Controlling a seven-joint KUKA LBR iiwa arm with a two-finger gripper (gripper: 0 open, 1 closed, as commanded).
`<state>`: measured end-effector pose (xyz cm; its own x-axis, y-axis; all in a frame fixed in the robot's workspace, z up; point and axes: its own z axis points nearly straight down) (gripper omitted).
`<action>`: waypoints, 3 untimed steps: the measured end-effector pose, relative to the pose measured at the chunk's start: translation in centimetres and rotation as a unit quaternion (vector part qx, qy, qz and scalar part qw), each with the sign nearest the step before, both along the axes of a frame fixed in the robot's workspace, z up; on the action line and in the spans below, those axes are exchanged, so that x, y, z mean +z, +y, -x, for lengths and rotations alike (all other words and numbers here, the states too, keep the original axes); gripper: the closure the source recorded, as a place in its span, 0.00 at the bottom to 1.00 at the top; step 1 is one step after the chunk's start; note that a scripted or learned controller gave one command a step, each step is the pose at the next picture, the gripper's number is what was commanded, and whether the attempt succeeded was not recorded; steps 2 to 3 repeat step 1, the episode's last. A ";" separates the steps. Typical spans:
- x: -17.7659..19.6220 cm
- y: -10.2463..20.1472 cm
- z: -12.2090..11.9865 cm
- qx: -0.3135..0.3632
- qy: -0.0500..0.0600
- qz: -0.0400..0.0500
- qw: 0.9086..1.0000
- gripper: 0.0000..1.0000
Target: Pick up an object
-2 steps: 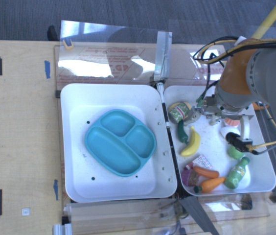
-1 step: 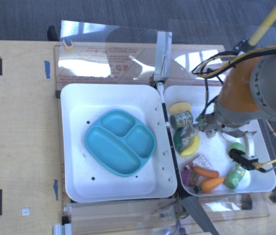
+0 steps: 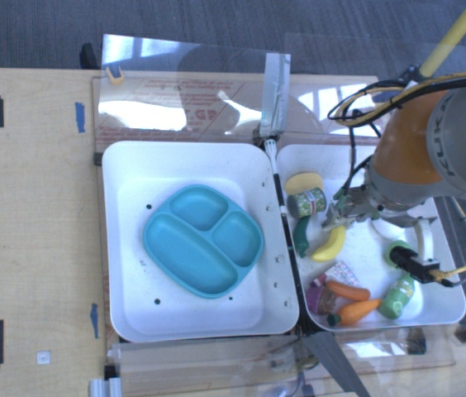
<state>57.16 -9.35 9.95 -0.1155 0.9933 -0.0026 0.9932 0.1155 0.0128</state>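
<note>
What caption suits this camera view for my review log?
Arm's gripper low over a banana in the right bin of toy food; blue divided plate in the left bin.

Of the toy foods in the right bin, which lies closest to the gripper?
The yellow banana: it lies just below the gripper, nearly touching. The green can sits slightly farther to the left; the orange carrots lie toward the bin's near edge.

We note the left bin [image 3: 126, 222] open around the blue plate [image 3: 204, 240]. The right bin [image 3: 448, 300] is crowded: can [image 3: 307, 202], banana [image 3: 330, 244], carrots [image 3: 353, 301], green bottle [image 3: 397, 298]; arm [image 3: 419, 151] overhangs its rear.
</note>
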 end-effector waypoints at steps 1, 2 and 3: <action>11.0 6.4 0.7 0.050 0.002 -0.001 0.999 1.00; 11.0 6.4 0.7 0.050 0.002 -0.001 0.999 1.00; 11.0 6.4 0.7 0.050 0.002 -0.001 0.999 1.00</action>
